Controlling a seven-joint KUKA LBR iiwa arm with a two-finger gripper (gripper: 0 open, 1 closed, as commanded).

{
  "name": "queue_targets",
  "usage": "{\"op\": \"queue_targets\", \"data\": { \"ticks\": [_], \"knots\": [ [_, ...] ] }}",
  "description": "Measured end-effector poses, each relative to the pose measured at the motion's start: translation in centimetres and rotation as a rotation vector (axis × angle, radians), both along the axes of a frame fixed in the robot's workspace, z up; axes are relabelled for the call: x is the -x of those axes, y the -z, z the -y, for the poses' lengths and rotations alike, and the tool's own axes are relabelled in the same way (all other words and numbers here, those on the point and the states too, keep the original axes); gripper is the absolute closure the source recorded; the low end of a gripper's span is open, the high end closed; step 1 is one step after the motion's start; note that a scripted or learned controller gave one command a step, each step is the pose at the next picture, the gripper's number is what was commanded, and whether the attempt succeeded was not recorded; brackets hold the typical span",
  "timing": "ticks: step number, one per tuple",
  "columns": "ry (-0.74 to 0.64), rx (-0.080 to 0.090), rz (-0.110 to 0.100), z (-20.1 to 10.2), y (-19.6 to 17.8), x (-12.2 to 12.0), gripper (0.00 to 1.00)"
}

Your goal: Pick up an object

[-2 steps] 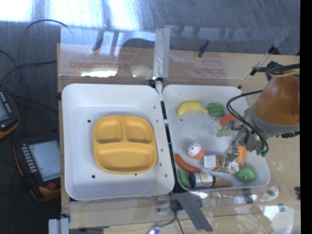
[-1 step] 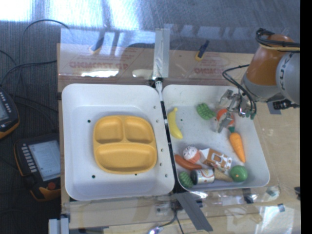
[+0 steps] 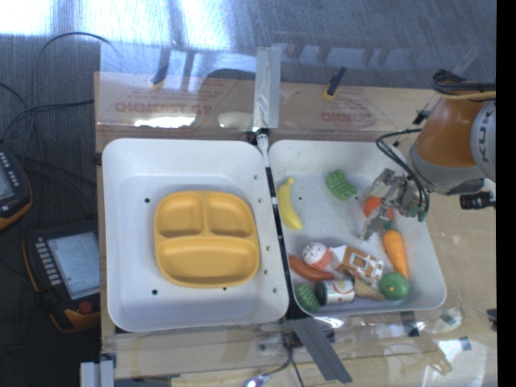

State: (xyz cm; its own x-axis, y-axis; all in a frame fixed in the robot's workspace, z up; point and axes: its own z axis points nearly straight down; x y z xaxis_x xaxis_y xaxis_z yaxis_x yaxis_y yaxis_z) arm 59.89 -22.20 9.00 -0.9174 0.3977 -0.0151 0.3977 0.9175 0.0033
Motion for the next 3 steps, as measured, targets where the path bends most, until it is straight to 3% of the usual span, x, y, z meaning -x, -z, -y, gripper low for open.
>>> {"op": "queue_targets", "data": {
  "ticks": [1, 2, 3],
  "knots": [
    [0.126, -0.001, 0.004, 0.0, -0.1, 5.6, 0.0],
    [0.124, 0.003, 0.009, 0.0, -1.1, 5.4, 1.0],
    [0.146, -0.004, -0.014, -6.7, -13.6, 6.4, 1.0]
  ]
}}
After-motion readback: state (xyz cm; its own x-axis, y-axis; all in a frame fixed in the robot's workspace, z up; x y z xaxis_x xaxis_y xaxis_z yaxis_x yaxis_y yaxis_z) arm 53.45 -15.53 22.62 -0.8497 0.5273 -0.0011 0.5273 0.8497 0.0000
